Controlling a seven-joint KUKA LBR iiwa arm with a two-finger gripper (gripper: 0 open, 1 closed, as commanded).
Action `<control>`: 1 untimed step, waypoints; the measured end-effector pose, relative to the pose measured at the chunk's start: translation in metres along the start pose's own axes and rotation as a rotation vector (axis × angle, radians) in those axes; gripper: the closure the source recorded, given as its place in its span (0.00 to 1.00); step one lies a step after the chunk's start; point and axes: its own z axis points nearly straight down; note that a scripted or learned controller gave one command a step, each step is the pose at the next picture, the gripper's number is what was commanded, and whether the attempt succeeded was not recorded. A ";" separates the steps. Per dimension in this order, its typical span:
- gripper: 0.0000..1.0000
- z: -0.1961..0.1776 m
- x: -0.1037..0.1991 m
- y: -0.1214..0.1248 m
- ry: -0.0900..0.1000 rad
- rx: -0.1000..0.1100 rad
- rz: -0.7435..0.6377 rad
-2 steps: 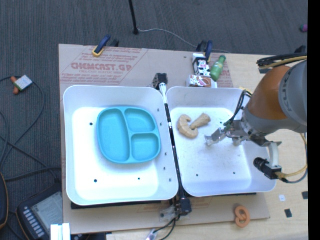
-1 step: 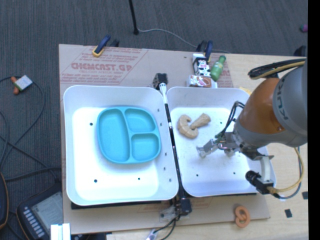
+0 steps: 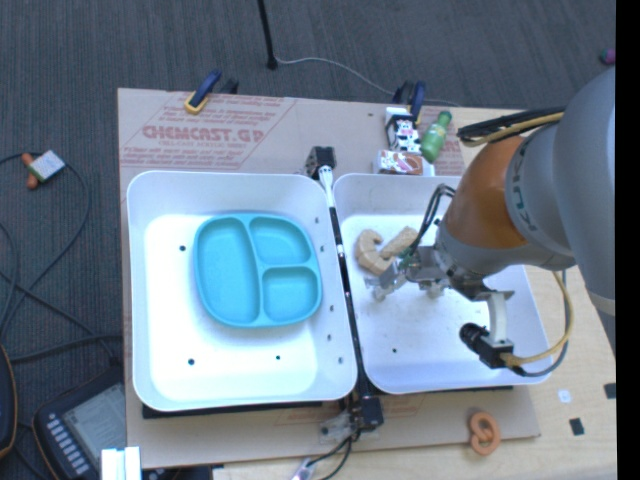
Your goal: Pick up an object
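A tan curved object point(image 3: 371, 252) lies in the right bin point(image 3: 440, 368), near its upper left, with a second tan piece point(image 3: 402, 239) touching it on the right. My gripper point(image 3: 392, 277) hangs low over the bin just below and right of these pieces, its metal tip close to the curved one. Nothing shows between its fingers. The grey arm with its orange band point(image 3: 485, 203) covers the bin's right part.
The left bin point(image 3: 160, 368) holds a blue divided plate point(image 3: 257, 269). A black cable connector point(image 3: 486, 346) hangs off the arm over the right bin. On the cardboard beyond the bins lie a green bottle point(image 3: 435, 136) and small boxes; an orange ring point(image 3: 484, 431) sits in front.
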 end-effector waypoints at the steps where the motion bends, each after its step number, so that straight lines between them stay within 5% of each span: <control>1: 0.00 -0.001 -0.005 -0.056 0.001 -0.002 0.001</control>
